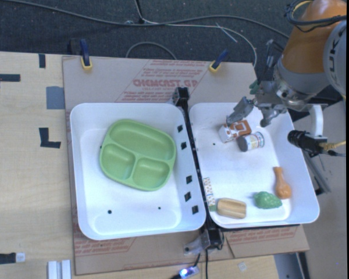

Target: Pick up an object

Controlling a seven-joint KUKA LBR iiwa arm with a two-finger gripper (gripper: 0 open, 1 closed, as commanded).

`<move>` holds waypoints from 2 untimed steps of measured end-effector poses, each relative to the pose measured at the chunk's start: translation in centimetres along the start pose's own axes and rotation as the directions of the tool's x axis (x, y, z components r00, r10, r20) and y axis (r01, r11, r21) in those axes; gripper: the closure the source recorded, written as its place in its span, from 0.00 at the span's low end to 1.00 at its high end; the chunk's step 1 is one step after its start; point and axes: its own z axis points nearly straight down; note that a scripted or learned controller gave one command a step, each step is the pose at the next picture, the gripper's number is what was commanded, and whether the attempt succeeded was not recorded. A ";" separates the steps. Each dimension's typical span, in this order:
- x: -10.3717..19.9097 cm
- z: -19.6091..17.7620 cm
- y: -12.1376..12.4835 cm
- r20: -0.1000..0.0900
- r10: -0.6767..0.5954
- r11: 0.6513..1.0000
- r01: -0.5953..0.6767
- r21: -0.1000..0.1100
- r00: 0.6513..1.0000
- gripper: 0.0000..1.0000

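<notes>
While the gripper [253,113] hangs open and holds nothing, a small jar [250,142] lies just beneath, right bin [244,170].

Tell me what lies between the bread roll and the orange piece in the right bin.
The green broccoli-like piece lies between bread roll and orange piece, in the camera view.

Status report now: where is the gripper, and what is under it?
Gripper open, above right bin. Small can and jar just under it, not held. Nothing in the way.

2 bins [81,173], 1 tray [138,154], 5 small objs [244,137]
</notes>
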 end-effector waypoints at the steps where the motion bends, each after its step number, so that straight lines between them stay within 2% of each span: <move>1: 0.0 -0.7 0.2 0.001 -0.003 1.000 0.003 -0.012 1.000 0.00; 2: 0.5 3.8 0.3 0.002 -0.002 1.000 0.002 -0.008 1.000 0.00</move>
